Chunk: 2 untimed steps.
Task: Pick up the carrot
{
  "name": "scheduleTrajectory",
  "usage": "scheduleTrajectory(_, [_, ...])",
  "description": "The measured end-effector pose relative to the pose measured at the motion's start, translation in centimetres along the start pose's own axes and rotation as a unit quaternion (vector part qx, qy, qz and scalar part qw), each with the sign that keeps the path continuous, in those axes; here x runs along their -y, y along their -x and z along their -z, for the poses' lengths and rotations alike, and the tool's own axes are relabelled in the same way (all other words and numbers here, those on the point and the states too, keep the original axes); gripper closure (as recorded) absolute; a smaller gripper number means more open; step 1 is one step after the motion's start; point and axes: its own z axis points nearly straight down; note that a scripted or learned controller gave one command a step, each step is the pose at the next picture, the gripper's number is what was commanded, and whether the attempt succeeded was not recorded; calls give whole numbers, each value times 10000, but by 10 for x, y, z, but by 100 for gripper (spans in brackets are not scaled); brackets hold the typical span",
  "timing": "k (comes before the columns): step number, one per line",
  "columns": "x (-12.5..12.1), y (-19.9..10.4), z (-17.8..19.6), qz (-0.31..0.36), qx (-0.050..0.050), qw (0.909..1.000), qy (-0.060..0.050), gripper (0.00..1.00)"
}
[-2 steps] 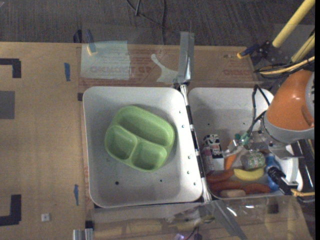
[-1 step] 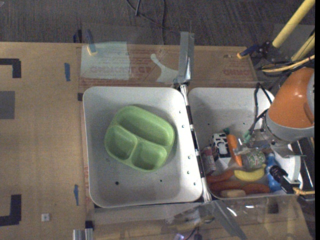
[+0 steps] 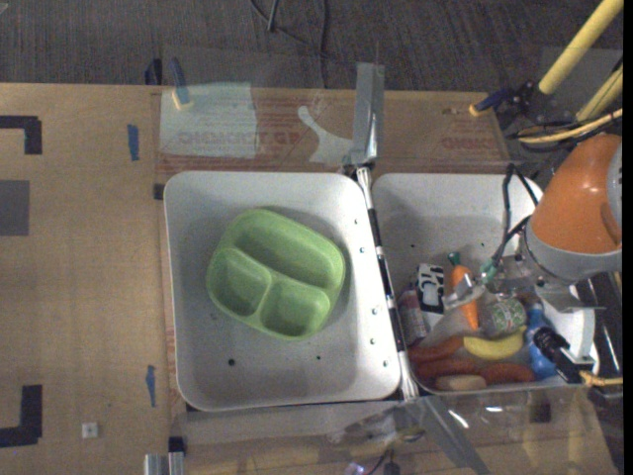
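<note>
Here, claw point(image 3: 492, 287) low over the carrot point(image 3: 463, 295), grip state unclear, black-and-white packet point(image 3: 430, 287) lettering unreadable

The scene was lit evenly and fairly brightly from above, and no strong directional source could be made out. Only soft, short shadows were cast, most visibly under the rim of the green divided tray point(image 3: 277, 273). The white of the left bin point(image 3: 198, 354) was rendered pale and slightly washed out. Glare was seen on the clear plastic sheet point(image 3: 227, 117) taped at the back of the bench point(image 3: 79, 295). The picture was somewhat soft and grainy overall, and fine detail among the cluttered items in the right bin point(image 3: 415, 201) was lost. The floor at the top was dim.
</note>
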Motion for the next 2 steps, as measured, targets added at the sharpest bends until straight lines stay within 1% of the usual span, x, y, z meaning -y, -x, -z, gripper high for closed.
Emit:
scheduleTrajectory(1, [-26, -1, -14, 109, 53, 9999, 107, 0])
scheduleTrajectory(2, [-28, -1, -5, 102, 46, 9999, 128, 100])
